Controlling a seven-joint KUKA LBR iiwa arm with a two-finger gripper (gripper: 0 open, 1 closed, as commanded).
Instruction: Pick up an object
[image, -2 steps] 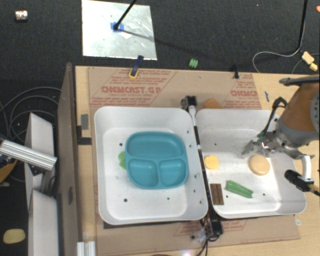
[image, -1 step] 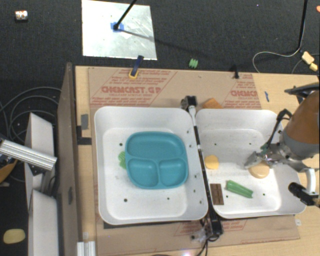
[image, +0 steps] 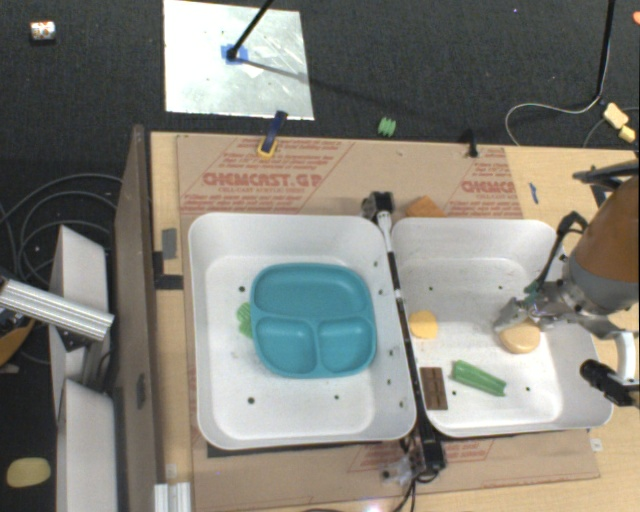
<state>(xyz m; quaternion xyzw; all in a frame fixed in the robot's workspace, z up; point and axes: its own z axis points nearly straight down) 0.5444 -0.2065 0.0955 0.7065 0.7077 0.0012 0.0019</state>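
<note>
My gripper (image: 517, 318) is low in the right white bin (image: 480, 240), touching the pale tan round disc (image: 521, 340); I cannot tell how it is set. The disc rests on the bin floor, so nothing looks lifted yet, and grasping and raising remain.

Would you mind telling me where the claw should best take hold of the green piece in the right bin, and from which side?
Grip the green piece across its narrow middle, coming straight down from above. It lies flat and elongated on the right bin floor, slanting toward the lower right, with open floor on both long sides, so fingers closing across its width would probably seat well.
</note>
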